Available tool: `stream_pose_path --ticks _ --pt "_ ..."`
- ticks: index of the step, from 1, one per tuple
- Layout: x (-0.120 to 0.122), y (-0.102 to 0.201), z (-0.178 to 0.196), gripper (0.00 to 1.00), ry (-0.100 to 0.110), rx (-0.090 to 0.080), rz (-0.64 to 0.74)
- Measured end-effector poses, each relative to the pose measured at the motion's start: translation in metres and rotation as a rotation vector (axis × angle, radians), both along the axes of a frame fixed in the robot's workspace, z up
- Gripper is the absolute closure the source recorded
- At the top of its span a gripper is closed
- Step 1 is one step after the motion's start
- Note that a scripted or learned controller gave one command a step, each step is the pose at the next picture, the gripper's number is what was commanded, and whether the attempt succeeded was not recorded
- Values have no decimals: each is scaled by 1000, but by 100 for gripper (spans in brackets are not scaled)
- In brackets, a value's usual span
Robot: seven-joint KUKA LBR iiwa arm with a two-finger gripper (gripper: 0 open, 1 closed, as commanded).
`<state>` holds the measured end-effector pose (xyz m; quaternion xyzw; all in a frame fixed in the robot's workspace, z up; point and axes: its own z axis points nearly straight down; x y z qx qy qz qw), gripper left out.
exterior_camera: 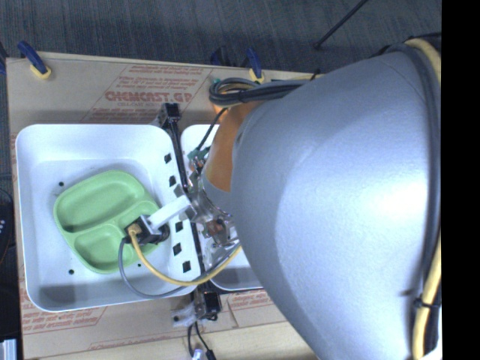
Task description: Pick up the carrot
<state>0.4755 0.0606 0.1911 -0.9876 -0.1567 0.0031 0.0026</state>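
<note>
Grey metal of the arm is being held low over the right bin, to the right of the green plate, and most of that bin is being covered by it. The gripper is being pointed down just right of the plate, beside the wall between the two bins, most likely because a grab is being tried there. Whether the gripper is being held wide or narrow cannot be told. The carrot is being hidden; it is being guessed to lie under the arm, right of the plate. The plate is being held flat by the left bin. The bin wall is being judged the one thing in the way, since it is being nearly touched by the gripper. Behind the plate, a blue clamp is being used to pin down the brown board.
</note>
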Motion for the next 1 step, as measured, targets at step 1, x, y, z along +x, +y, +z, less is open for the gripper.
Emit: stream_pose_path --ticks 1 --pt "0 40 -91 0 -2 4 11"
